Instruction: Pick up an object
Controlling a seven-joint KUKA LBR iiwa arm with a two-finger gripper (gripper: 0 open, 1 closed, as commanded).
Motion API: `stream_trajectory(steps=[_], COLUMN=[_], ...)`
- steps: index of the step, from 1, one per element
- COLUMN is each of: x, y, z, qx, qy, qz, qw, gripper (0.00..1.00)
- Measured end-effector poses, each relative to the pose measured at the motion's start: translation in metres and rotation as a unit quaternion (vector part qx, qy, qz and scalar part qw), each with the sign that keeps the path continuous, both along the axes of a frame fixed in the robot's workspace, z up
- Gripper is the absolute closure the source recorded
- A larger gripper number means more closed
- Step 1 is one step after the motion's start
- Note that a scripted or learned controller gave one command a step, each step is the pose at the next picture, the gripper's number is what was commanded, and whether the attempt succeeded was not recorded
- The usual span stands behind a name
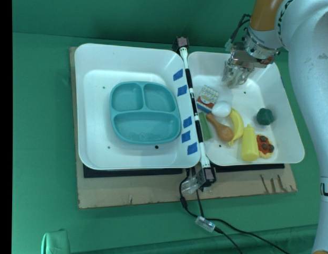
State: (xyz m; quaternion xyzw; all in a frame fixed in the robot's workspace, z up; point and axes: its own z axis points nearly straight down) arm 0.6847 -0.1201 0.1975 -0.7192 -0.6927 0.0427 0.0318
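Camera view, nearest edge first: a black cable with a small plug trails over the green table, up to a clip at the foot of the divider, a white and black bar between the two white bins. Both bins sit on a cardboard sheet.

Left bin holds a teal plate with three compartments, lying flat near its middle. Blue tape squares run along its right rim.

Right bin carries the toys. Nearest lie a yellow bottle and, touching it on the right, a pizza slice. Just beyond, a drumstick lies against a banana, with a green stick beside the divider. A white egg touches the banana's far end, a small card box sits just left of it, and a dark green lump stands apart toward the right wall.

Farthest back, the end effector points down over the bin's bare far part, beyond the box and egg. Its fingers look close together with nothing between them, though how far apart I cannot tell.
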Motion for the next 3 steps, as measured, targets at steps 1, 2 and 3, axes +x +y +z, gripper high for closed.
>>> stream_trajectory(steps=[1, 2, 3], x=[0.001, -0.037, -0.061], y=[0.001, 0.021, 0.022], z=[0.001, -0.011, -0.01], qx=[0.0001, 0.003, 0.004], qy=[-0.002, -0.061, -0.062], qz=[0.0, 0.015, 0.015], qw=[1.0, 0.998, 0.9979], gripper=[0.0, 0.0, 0.0])
